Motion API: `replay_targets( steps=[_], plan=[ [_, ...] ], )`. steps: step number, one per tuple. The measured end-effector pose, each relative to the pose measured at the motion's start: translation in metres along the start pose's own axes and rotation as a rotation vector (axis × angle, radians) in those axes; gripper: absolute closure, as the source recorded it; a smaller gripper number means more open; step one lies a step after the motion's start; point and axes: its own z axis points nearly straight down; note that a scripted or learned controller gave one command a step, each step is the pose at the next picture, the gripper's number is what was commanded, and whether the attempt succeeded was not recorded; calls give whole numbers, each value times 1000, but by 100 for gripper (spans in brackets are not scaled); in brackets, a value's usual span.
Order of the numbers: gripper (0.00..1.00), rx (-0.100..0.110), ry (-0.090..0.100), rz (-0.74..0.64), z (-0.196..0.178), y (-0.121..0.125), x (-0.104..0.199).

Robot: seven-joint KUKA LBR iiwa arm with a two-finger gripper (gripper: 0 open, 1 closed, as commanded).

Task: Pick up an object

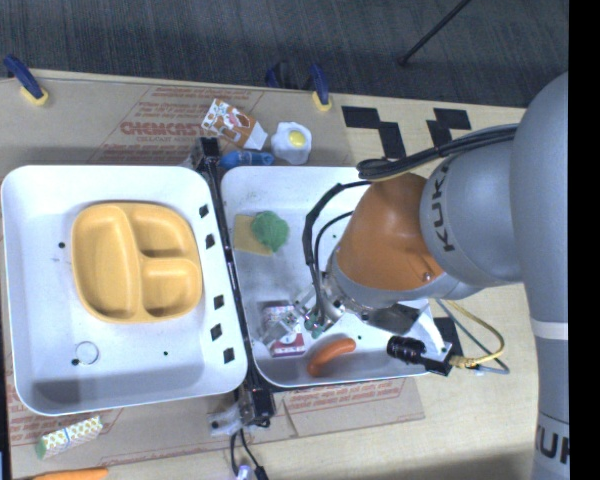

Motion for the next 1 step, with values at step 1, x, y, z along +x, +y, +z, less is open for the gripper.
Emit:
replay_targets(
  steps=[1],
  plan=[
    [0, -2, -5, -360, -101, 21, 45]
  ],
)
